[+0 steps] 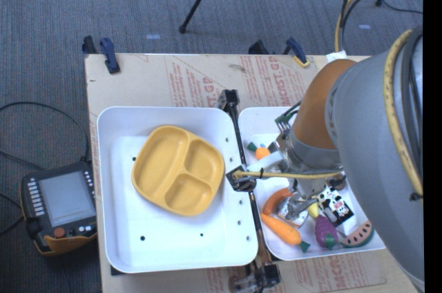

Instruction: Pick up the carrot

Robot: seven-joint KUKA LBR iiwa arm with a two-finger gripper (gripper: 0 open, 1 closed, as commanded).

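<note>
Right bin largely covered by the arm

Much of the right bin [271, 120] is hidden beneath the arm [373, 139]; the gripper [298, 207] is overlapped by the wrist, so the state of its fingers cannot be made out; a curved orange piece [275, 199] is partly covered by it; the small orange item [262, 152] is too small to be identified; the arm is cut off at the right edge.

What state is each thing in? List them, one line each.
Plate: upright, in the left bin.
Carrot: lying flat in the right bin, not lifted.
Gripper: down in the right bin, just above the carrot.
Eggplant: lying beside the watermelon slice.
Pendant: on the floor.
</note>
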